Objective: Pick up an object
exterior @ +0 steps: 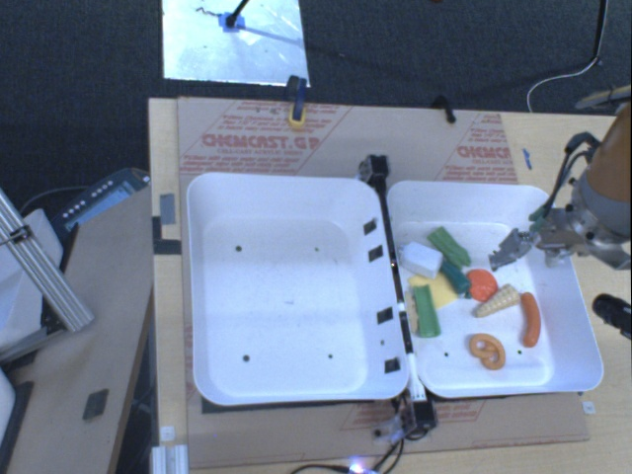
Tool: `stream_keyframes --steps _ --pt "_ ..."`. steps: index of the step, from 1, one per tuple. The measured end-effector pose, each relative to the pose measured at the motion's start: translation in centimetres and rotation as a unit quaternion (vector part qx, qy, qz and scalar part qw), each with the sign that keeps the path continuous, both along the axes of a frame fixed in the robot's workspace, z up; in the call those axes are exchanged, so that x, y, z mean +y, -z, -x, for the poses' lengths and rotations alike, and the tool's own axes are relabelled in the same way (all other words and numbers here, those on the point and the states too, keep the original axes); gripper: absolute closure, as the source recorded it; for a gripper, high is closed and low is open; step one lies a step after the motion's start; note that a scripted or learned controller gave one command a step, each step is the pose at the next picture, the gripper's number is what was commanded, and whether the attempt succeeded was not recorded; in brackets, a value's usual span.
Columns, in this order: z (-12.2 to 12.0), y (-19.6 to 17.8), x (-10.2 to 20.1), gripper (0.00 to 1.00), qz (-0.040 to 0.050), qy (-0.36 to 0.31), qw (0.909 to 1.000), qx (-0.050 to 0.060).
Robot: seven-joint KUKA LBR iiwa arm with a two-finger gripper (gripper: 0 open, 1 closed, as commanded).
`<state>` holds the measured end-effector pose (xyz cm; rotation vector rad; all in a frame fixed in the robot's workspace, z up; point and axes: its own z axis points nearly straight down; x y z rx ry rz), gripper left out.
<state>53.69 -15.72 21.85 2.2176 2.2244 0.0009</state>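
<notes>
The right bin point(578, 361) holds several toy foods. A white block point(422, 258) lies by the divider, with a green piece point(449, 244) and a teal piece point(455, 277) next to it. An orange-red round piece point(482, 284) sits mid-bin beside a cream cone point(497, 301). A yellow piece point(437, 291) and a long green piece point(425, 312) lie at the left. An orange sausage point(531, 320) and a pretzel point(486, 351) lie toward the front. My gripper point(508, 249) hovers over the bin's right half, just above and right of the round piece, with nothing visibly held.
The left bin point(286, 284) stands beside the right one, with a black hinged divider point(387, 265) between them. A cable and the arm's grey body point(602, 205) occupy the right edge. A yellow-blue clamp point(296, 102) sits behind the bins.
</notes>
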Motion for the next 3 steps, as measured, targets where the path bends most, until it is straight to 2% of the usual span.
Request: stream_keyframes --steps 1,2,3 --pt "-3.2 13.8 4.4 0.00 0.0005 -0.003 1.0000 -0.003" --pt "-8.5 13.3 7.5 0.00 -0.0002 -0.003 1.0000 -0.001" --pt "-13.2 13.4 6.3 0.00 -0.0008 -0.001 1.0000 0.004"
